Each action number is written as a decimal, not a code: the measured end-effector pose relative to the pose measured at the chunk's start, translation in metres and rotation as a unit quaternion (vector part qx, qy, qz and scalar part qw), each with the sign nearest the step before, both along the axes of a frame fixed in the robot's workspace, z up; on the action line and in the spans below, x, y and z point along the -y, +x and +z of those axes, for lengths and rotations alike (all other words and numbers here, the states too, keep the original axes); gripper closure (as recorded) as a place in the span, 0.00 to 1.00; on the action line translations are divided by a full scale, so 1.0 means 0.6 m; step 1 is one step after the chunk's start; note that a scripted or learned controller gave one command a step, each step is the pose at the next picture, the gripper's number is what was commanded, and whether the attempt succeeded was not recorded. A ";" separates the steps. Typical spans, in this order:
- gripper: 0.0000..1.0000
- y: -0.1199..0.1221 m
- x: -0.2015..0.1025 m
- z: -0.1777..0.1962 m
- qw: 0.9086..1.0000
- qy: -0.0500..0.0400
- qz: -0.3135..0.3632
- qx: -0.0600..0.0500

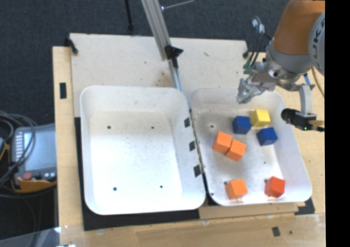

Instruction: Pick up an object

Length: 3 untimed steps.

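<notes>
Camera view:
Step in hand: approach, judging by the gripper (244,96) hanging above the far end of the right bin (298,158) with nothing between its fingers.
Pincer state: cannot tell whether it stands open or closed; the tips are too small and blurred.
Nearest target: blue cube (241,124), just nearer the camera than the gripper, apart from it.
Neighbours: yellow cube (261,117) touching or just beside the blue cube's right; a second blue cube (267,136) near.
Next move: probably a short shift over the blue cube, then a descent, keeping clear of the yellow cube.
Other candidates: two orange cubes (228,146) touching, mid-bin.
</notes>
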<state>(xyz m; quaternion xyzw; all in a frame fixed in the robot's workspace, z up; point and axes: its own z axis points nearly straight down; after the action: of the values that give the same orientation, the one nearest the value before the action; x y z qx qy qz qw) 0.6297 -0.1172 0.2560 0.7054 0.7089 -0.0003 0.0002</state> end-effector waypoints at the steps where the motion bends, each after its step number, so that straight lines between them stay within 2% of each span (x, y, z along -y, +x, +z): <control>1: 1.00 -0.012 -0.090 0.011 1.000 0.001 0.001 0.001; 2: 1.00 -0.034 -0.158 0.003 1.000 0.001 0.000 0.000; 3: 1.00 -0.052 -0.248 -0.027 1.000 0.001 0.001 -0.001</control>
<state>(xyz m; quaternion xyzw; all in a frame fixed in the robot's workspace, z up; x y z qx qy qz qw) 0.5983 0.0317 0.2399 0.7047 0.7095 -0.0004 -0.0008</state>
